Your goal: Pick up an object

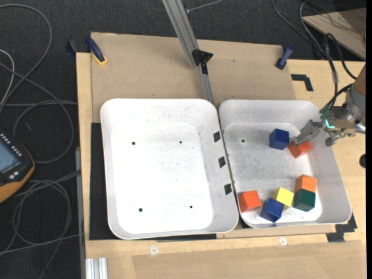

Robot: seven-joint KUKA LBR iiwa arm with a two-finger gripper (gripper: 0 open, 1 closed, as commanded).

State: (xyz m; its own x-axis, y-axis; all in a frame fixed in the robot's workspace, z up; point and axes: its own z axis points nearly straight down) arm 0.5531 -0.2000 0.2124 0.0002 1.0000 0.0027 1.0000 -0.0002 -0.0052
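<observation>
- Blocks, small and hard-edged, look light and stiff; flat opposite faces give the surest hold.
- The red block (300,149) lies far right in the right bin (331,173), a blue block (279,139) just left of it.
- The gripper (306,135) touches the red block; whether its jaws are spread or pinching, I cannot tell.
- The bins look like smooth, speckled plastic on a wooden bench (151,68).

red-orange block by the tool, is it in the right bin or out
In: the red-orange block rests on the right bin floor, beside the blue block.
</observation>
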